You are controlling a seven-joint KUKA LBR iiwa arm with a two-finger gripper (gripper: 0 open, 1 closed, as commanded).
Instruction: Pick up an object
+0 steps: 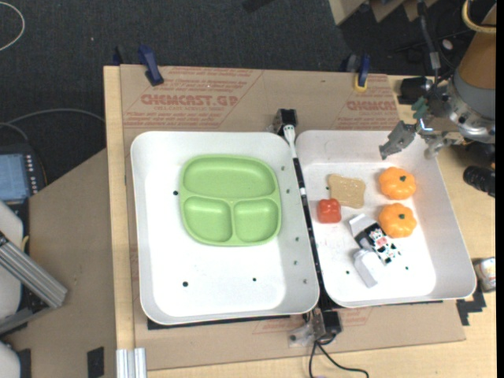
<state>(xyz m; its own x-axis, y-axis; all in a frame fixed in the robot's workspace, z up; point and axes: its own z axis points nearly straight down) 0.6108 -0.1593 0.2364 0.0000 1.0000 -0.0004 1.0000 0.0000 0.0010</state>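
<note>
Lying in the right bin [449,211], two small orange pumpkins [397,183] are seen, one above the other, with green stems. One tan toast-like slab [346,190], one red block [328,210] and one black-and-white toy [376,246] are counted beside them. One green divided tray [231,199] is noted in the left bin [150,235]. The gripper [398,142] is seen at the right bin's upper rim, holding nothing; its opening cannot be told.

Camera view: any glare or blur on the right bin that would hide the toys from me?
Camera view: lighting is even and soft, with no glare on the right bin; both pumpkins and the red block read sharply with faint shadows; the gripper at the bin's far edge looks slightly soft, its finger state unclear.
</note>
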